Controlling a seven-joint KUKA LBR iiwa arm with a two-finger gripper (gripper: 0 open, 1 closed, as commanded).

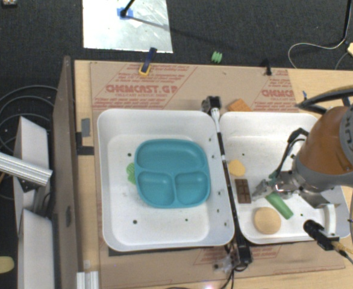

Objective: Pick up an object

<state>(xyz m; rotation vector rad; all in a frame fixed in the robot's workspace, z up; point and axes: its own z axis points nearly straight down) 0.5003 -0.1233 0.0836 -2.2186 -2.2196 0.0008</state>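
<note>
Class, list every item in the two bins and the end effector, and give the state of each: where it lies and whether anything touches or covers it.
Teal tray: flat in left bin, partly covering a green item.
Green item: at tray's left edge, mostly hidden.
Yellow piece: loose in right bin.
Brown bar: flat near the divider.
Tan round: resting near front wall.
Green stick: lying just below the end effector.
End effector: low over right bin.

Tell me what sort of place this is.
Most likely a robotics lab test bench, not a kitchen: two white bins sit on a protective-paper-covered board, loose cables trail over dark carpet, and a robot arm reaches over toy food such as a green piece.
</note>
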